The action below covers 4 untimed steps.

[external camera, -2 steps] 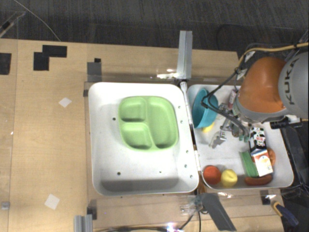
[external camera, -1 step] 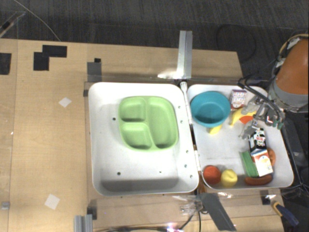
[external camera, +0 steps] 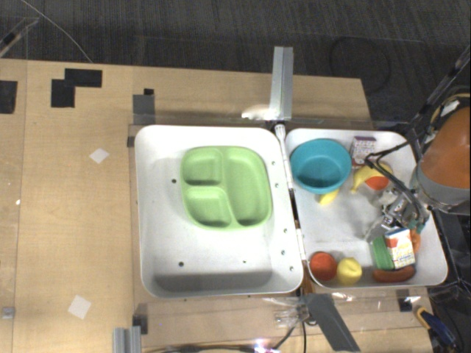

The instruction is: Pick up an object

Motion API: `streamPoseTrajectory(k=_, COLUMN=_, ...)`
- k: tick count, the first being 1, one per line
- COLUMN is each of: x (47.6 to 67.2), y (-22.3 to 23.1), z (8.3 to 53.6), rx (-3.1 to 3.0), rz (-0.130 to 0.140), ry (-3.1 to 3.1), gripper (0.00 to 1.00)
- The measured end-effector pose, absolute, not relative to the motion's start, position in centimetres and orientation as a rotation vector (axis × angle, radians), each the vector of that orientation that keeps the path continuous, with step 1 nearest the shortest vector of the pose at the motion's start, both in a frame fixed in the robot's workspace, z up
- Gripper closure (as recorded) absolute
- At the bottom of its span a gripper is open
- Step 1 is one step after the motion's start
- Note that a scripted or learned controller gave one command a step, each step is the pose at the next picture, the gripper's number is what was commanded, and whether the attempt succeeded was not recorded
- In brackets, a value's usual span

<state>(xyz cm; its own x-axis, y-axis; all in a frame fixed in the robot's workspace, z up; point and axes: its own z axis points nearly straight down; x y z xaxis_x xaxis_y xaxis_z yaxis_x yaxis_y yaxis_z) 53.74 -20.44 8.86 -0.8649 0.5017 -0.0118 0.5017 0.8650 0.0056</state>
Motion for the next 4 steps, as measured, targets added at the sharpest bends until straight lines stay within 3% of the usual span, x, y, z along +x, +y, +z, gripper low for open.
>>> streamPoseTrajectory(k=1, x=50.3, y=-19.9, z=8.9, rx=1.014, rz=0.013, ry=2.956, gripper=0.0)
streamPoseTrajectory(k=3, x=49.3, y=-16.2, z=9.0, rx=1.131, rz=0.0, ry=2.909, gripper=0.0)
streamPoseTrajectory(k=4, x=49.7, y=-16.1, z=10.2, rx=1.116, rz=0.002, ry=2.903, gripper=1.0)
